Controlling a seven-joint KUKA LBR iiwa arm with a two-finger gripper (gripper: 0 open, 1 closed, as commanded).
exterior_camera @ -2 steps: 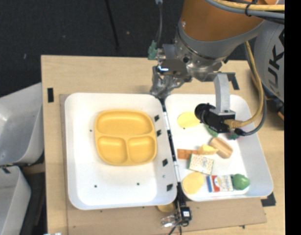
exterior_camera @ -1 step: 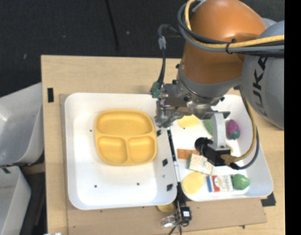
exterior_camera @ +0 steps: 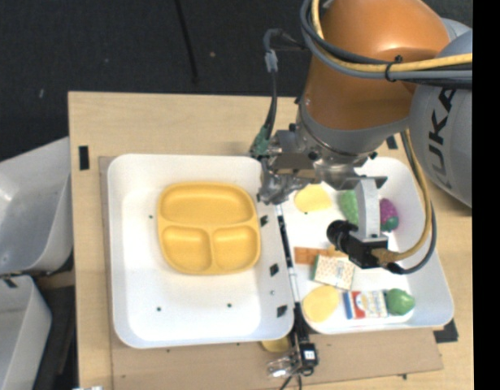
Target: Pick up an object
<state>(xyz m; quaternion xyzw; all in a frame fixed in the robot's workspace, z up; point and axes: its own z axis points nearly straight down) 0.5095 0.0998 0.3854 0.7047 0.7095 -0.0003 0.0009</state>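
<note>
The arm (exterior_camera: 371, 71), bulkiest thing in view, hangs over the right bin (exterior_camera: 424, 218) at about 2 o'clock from the frame's centre, presumably because that bin has the pickable clutter. The left bin (exterior_camera: 136, 299), toward 9 o'clock, carries a yellow tray (exterior_camera: 207, 227) with three compartments, lying flat and apart from the walls; it looks too broad for an easy pinch. The gripper (exterior_camera: 276, 187) sits at the right bin's 10 o'clock corner, near the divide between bins, and whether it is spread or closed, or has hold of anything, I cannot tell: the wrist hides it. Just beside it at 3 o'clock lies a yellow disc (exterior_camera: 313, 198), the likeliest target. Toward the bin's 6 o'clock lie a packet (exterior_camera: 334, 271), a second disc (exterior_camera: 320, 303), a carton (exterior_camera: 363, 304) and a lime (exterior_camera: 400, 301); a purple fruit (exterior_camera: 388, 213) sits at 3 o'clock.
</note>
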